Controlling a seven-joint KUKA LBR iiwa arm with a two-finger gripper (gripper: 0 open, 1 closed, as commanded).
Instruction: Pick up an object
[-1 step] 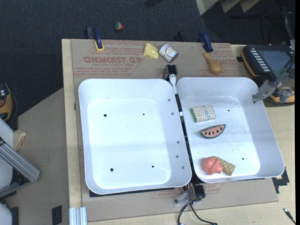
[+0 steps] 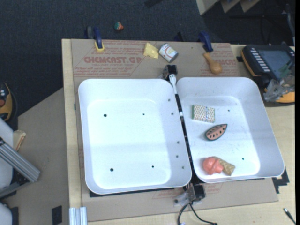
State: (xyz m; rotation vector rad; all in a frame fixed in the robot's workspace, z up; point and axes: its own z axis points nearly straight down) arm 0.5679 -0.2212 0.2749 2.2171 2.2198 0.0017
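Observation:
The right bin (image 2: 262, 121) holds three small objects. A patterned square pad (image 2: 203, 113) lies near the bin's upper left. Below it sits a brown oval piece with dark spots (image 2: 216, 131). Near the front edge a pink-red lumpy toy (image 2: 212, 165) touches a tan crumpled piece (image 2: 227, 167).
The left bin (image 2: 93, 97) sits beside the right one. Behind the bins on the board lie a yellow wedge (image 2: 151, 51), a small white box (image 2: 168, 52) and a tan wooden piece (image 2: 213, 64). A black handheld pendant (image 2: 267, 60) rests at the right.

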